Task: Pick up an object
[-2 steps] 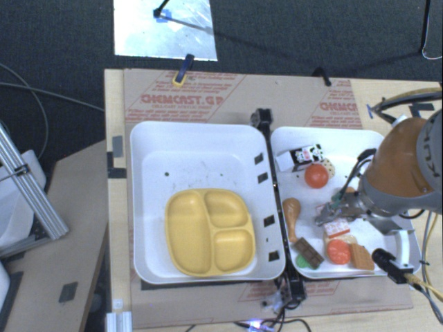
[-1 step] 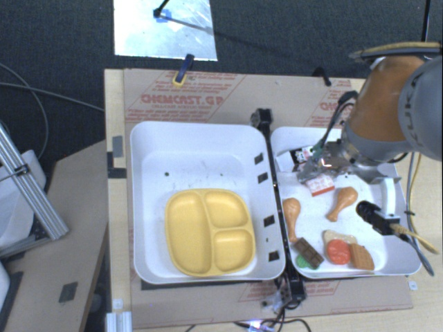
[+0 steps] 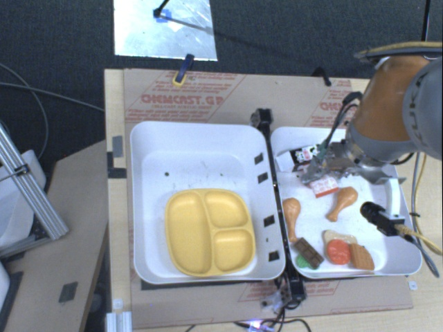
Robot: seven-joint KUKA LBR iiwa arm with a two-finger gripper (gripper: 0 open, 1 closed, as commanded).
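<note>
Open floor behind yellow tray (image 3: 210, 229), left bin (image 3: 149, 144).

Red print reading "CHEMCAST GP" runs across the brown cardboard sheet (image 3: 208, 92) beneath the bins; other print is unreadable.

Both white bins (image 3: 201, 140) looked like smooth, faintly glossy plastic, as did the yellow divided tray (image 3: 209, 230) — its finish more matt. The toy drumsticks (image 3: 342, 203) seemed plastic too. Beneath lay brown printed cardboard (image 3: 208, 92) — dull, papery. A metallic sheet (image 3: 165, 18) shone above.
</note>
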